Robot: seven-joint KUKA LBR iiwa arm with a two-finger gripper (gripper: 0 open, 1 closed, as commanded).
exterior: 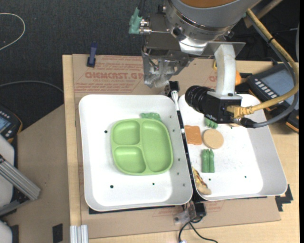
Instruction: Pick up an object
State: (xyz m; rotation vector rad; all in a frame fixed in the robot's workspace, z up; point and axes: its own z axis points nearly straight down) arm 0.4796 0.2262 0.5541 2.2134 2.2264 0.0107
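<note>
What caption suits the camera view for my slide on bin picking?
KUKA arm above two white bins: green divided plate in the left bin, small food items in the right bin.

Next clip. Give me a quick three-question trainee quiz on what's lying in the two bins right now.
1. True or false: the green divided plate lies in the left bin.
2. Which item lies nearest the right bin's front-left corner?
A. the tan round disc
B. the orange square piece
C. the pale yellow-and-brown piece
3. Fill in: the green stick-shaped piece lies just below the ____.

Key
1. True.
2. C.
3. Tan round disc.
</note>
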